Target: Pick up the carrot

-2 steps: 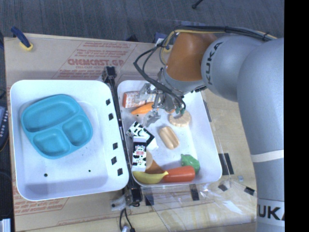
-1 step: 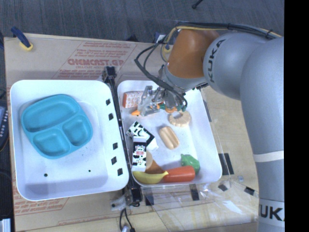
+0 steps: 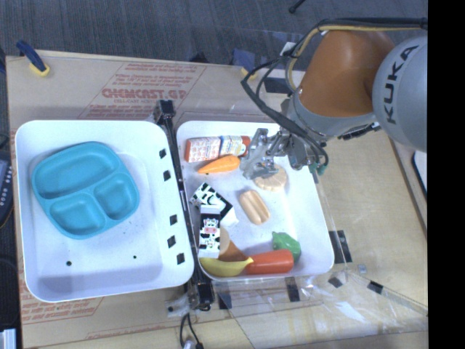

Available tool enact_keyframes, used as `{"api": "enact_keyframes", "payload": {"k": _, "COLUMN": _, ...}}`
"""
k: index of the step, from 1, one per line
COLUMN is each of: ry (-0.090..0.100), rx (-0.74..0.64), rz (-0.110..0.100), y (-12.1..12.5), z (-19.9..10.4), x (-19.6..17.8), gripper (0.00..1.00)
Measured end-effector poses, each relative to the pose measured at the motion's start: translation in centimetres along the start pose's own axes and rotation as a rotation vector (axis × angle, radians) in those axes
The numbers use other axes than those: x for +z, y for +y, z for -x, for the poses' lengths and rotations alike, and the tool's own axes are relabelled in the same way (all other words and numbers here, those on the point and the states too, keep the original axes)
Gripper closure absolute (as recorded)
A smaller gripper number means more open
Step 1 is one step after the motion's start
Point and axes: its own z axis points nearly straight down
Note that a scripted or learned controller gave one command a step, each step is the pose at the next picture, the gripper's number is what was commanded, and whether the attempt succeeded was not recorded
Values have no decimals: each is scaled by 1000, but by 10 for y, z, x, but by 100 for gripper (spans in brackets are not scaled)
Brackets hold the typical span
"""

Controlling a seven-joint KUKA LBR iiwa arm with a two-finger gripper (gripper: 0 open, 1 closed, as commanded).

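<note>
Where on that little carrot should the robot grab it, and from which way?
Probably across its thick middle, coming straight down. The carrot lies flat, pointing left-right, so its long sides offer the narrowest span. The ketchup bottle sits close behind it and the tool hovers at its right end, so room is tight.

Two bins stand side by side on the bench. The left bin [image 3: 43, 267] holds a divided tray [image 3: 83, 187] toward its rear left. In the right bin [image 3: 312, 217], a packet [image 3: 211, 148] lies along the rear wall, with the carrot [image 3: 220, 166] just in front of it. The gripper [image 3: 261, 160] hangs immediately right of the carrot, above a round biscuit [image 3: 271, 182]. A bread roll [image 3: 253, 206] lies mid-bin. Two cartons [image 3: 211, 213] lie along the left wall. A banana [image 3: 225, 265] and a pepper [image 3: 275, 259] lie at the front.
</note>
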Motion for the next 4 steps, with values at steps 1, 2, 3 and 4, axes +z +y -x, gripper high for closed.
{"api": "enact_keyframes", "payload": {"k": 1, "ry": 16, "rx": -1, "rz": 4, "y": 1, "z": -3, "x": 8, "gripper": 0}}
{"api": "enact_keyframes", "payload": {"k": 2, "ry": 30, "rx": 6, "rz": 8, "y": -26, "z": 19, "x": 147, "gripper": 0}}
{"api": "enact_keyframes", "payload": {"k": 3, "ry": 16, "rx": 46, "rz": -1, "y": 6, "z": 45, "x": 155, "gripper": 0}}
{"api": "enact_keyframes", "payload": {"k": 4, "ry": 12, "rx": 40, "rz": 1, "y": 8, "z": 47, "x": 143, "gripper": 100}}
